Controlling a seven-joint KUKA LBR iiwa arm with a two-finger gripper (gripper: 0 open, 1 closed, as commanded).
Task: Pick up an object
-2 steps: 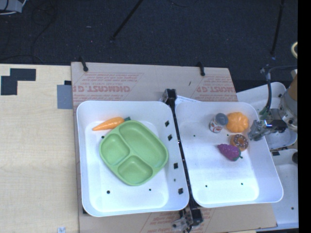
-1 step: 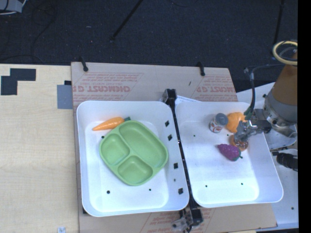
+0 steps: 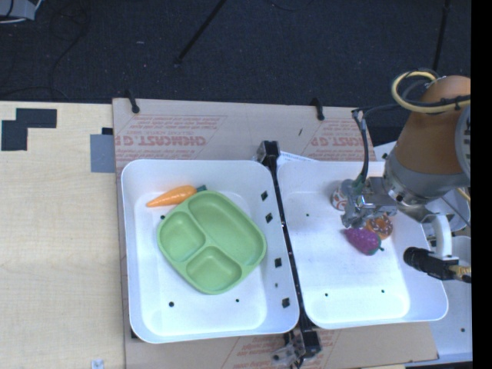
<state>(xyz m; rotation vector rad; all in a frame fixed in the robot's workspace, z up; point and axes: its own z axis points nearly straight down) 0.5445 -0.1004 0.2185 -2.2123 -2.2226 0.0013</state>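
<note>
**A:** Cardboard-lined bench (image 3: pixel 192 133), two white bins (image 3: pixel 419 306). Where's the target?
**B:** That purple toy fruit (image 3: pixel 363 241), well right of the green divided plate (image 3: pixel 211 241). The gripper (image 3: pixel 356 208) is right of the plate too, slightly farther back.
**A:** Open or closed?
**B:** Cannot tell.
**A:** Handling?
**B:** Probably light, smooth, rounded plastic, so slippery; pinch across its widest middle.

Bare floor in right bin's (image 3: pixel 346 302) near half; green plate (image 3: pixel 211 241) mid left bin (image 3: pixel 150 306).
</note>
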